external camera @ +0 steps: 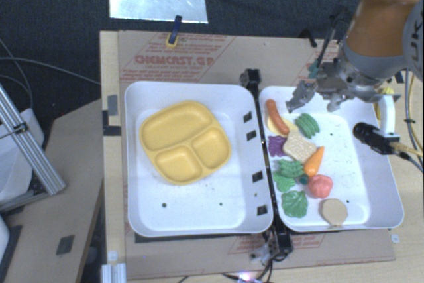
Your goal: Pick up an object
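A robotics lab, plainly: two white bins (pixel 199 222) sit on a cardboard-covered bench (pixel 199 56), aluminium framing (pixel 26 142) and loose cables (pixel 40 63) stand at the left (dark carpet beneath), and the industrial arm (pixel 384 16) reaches in.

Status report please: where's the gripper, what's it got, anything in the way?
Gripper above right bin's far end, jaws apart, nothing between them. Hot dog and green pickle just below. Toy food clustered tight; yellow tray in left bin.

Toy food, right bin (pixel 381 182).
Sausage (pixel 276 118), green pickle (pixel 307 124), cracker (pixel 299 147), carrot (pixel 314 161), tomato (pixel 320 186), leafy greens (pixel 289 175), round biscuit (pixel 334 211), purple piece (pixel 276 144); clustered along the left side.
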